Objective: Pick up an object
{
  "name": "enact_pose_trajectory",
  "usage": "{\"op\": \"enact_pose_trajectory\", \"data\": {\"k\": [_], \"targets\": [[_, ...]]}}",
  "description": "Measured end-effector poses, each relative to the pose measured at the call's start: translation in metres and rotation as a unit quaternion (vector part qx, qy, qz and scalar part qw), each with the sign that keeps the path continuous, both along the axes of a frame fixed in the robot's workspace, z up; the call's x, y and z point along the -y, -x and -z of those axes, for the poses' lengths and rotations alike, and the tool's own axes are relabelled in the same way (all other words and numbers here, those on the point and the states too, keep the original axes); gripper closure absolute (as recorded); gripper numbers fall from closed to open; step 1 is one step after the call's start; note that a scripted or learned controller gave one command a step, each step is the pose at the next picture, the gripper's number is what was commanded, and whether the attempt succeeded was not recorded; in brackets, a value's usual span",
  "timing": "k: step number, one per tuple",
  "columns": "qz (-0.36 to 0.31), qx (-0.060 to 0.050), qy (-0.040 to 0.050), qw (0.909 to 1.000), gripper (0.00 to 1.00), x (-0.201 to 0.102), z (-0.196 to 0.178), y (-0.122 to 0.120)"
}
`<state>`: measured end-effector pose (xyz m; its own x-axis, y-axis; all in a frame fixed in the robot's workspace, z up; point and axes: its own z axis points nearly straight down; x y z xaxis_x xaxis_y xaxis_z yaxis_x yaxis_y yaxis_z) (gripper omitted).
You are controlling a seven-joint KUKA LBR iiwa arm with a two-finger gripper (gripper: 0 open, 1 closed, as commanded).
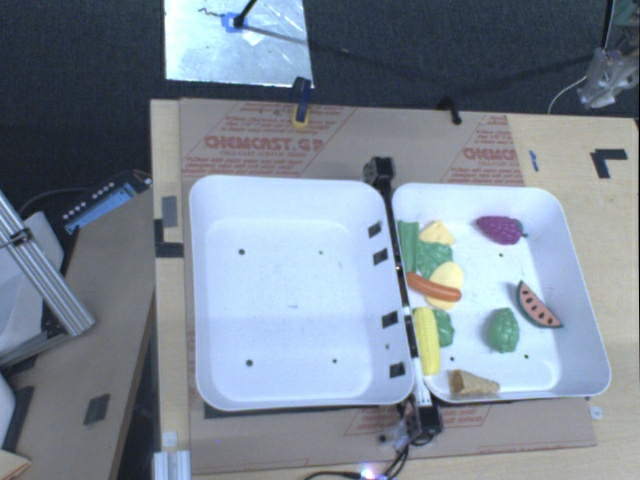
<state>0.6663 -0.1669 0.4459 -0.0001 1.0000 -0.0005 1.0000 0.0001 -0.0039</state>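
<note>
Toy foods lie in the right bin (570, 268). A purple grape bunch (499, 229) sits near the back. A watermelon slice (537, 306) lies towards the right wall. A green broccoli (503, 330) rests near the front. Along the left wall lie a green leafy piece (423, 253), a yellow piece (436, 233), a lemon-like yellow piece (447, 273), an orange hot dog (434, 287), a corn cob (426, 339) and a tan wedge (471, 383).
The left bin (290, 293) sits beside the right one, joined by black clips (385, 258). Both rest on a cardboard sheet (260, 143). A silver plate (238, 26) lies on the dark floor behind. Metal framing (40, 278) stands at the left.
</note>
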Motion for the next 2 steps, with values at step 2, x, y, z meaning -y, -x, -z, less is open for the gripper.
{"op": "enact_pose_trajectory", "data": {"k": [2], "targets": [[-0.002,0.011,0.0032,0.9999,1.00,0.039,-0.100,0.014]]}}
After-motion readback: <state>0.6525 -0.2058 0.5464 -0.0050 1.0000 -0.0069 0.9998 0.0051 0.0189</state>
